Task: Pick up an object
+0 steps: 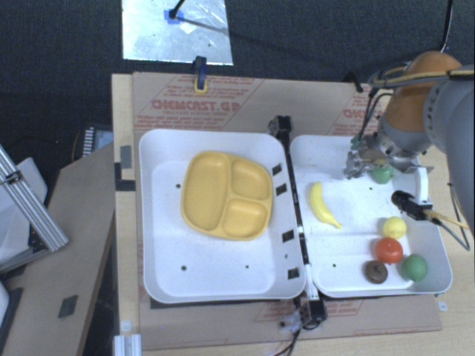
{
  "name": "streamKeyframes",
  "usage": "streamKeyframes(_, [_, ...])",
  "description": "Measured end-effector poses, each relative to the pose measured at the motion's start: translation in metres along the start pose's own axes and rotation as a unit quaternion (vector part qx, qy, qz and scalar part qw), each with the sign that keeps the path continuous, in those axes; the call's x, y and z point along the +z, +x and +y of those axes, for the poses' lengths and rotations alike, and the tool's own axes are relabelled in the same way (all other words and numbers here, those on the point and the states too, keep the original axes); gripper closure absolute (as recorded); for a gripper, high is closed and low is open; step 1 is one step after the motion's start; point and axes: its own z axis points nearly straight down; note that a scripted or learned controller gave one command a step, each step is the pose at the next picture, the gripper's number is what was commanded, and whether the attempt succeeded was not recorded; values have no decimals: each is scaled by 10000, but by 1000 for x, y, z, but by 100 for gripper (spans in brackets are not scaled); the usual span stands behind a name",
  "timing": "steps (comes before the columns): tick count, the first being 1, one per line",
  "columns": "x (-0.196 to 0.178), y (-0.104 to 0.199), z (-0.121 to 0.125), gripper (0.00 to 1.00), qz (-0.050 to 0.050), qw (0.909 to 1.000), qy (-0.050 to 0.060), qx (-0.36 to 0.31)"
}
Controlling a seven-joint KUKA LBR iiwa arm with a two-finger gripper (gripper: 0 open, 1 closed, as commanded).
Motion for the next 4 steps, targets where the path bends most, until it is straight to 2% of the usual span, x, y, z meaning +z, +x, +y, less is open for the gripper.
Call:
streamKeyframes(2, [-91, -5, -3, 100, -1, 10000, -7, 15])
streamKeyframes(3, [-153, 2, -1, 100, -2, 10000, -18, -19])
streamKeyframes(4, [-143, 55, -12, 100, 17, 10000, 26, -38])
